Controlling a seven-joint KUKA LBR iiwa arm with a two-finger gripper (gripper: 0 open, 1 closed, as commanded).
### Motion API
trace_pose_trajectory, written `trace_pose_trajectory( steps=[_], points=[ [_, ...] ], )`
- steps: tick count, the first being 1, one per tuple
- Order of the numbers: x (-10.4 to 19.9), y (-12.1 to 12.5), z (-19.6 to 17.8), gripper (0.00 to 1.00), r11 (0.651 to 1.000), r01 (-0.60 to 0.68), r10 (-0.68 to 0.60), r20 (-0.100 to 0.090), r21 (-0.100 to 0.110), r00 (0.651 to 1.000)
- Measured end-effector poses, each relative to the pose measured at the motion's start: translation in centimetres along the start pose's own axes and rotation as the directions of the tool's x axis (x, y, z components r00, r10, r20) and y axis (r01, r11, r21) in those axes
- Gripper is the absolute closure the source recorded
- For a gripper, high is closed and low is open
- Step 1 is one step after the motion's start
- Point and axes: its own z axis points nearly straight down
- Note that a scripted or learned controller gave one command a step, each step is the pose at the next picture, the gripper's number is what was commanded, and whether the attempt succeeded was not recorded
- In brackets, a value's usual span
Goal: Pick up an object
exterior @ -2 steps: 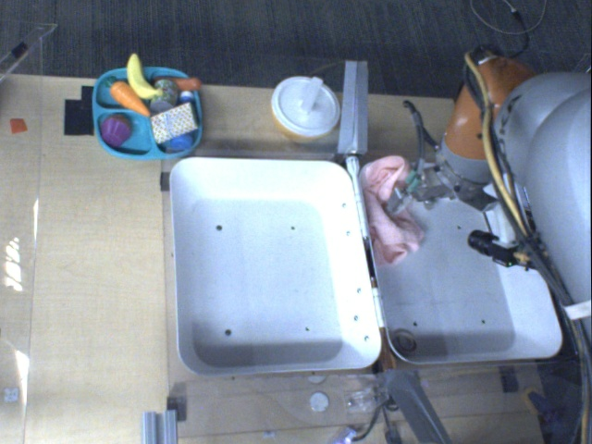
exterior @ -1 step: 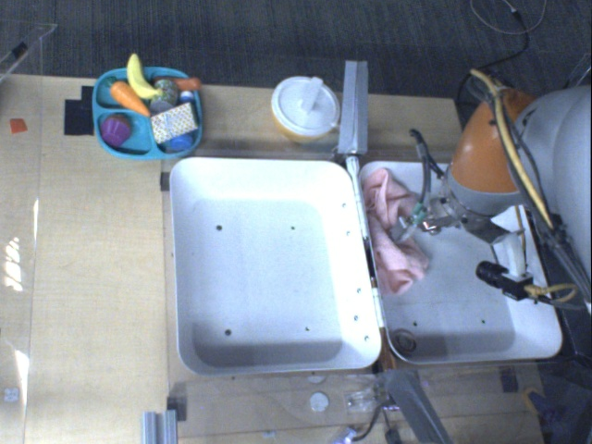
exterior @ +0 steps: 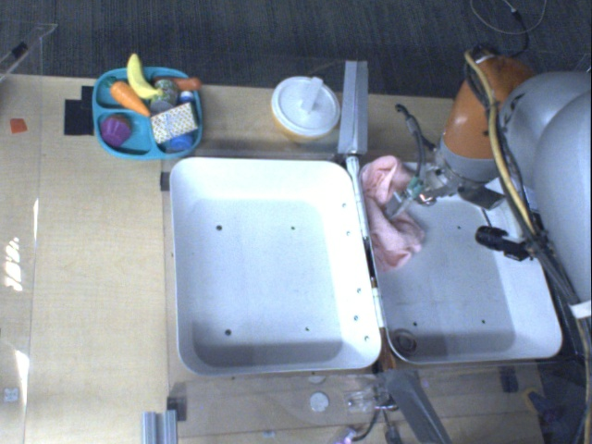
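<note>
Nearest the camera lay the two white bins, the left bin (exterior: 268,266) bare and the right bin (exterior: 472,303) holding a crumpled pink cloth (exterior: 393,215) against its wall at about ten o'clock. The gripper (exterior: 407,197) sat on the cloth's three o'clock edge, reaching in from the right under the orange-banded arm (exterior: 481,109). Farther back, at twelve o'clock, stood a white lidded cup (exterior: 305,107), and at ten o'clock a blue tray (exterior: 104,109) of toy food.

Arm (exterior: 481,128) reaches leftward, end effector (exterior: 404,199) lowered.
</note>
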Motion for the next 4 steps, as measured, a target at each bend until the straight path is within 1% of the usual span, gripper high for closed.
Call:
trace_pose_trajectory(
  steps=[1, 2, 3, 4],
  points=[
    [2.7, -4.7, -0.2, 0.0, 0.998, 0.055, -0.055, -0.001, -0.001, 0.998],
    [2.7, -4.7, -0.2, 0.0, 0.998, 0.055, -0.055, -0.001, -0.001, 0.998],
    [-1.8, -0.5, 0.1, 0.0, 0.973, -0.23, 0.23, -0.001, 0.003, 0.973],
    [2.5, -5.5, -0.1, 0.0, 0.982, -0.189, 0.189, -0.001, 0.0, 0.982]
  ],
)
